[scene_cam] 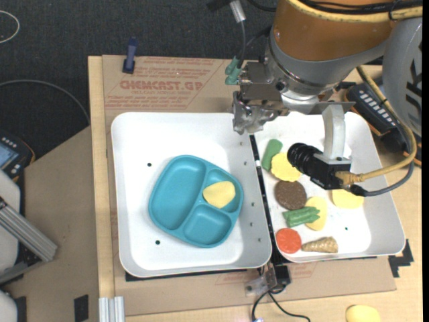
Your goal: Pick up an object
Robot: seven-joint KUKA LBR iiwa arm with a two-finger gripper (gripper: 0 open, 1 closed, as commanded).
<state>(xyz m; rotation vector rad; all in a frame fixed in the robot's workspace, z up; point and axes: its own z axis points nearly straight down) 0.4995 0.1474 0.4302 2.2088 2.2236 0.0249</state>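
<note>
My end effector (249,121) hangs over the far end of the seam where the two bins meet, just above their rims. From this angle I cannot tell whether it is spread or pressed together, and I see nothing in it.

The things I could pick up are in two places. In the left bin (134,146) a blue tray (175,186) lies at a slant, with a yellow lump (218,193) in its small compartment nearest the seam. The rest lie loose in the right bin (375,237):
- a green piece (271,154) near the seam, closest to my end effector
- a yellow slice (284,170) touching it
- a brown disc (290,194) just nearer the camera
- a green pod (300,215) lying on a second yellow slice (316,212)
- a third yellow slice (347,199) further right
- a red disc (289,240) and a tan cone (320,245) side by side at the near rim

The brown sheet (167,79) on the surface beyond the bins bears red print: "CHEMCAST", then what looks like "GP". The smaller lines above it are too fine to read. A blue clip (130,56) sits at its far left corner.
</note>
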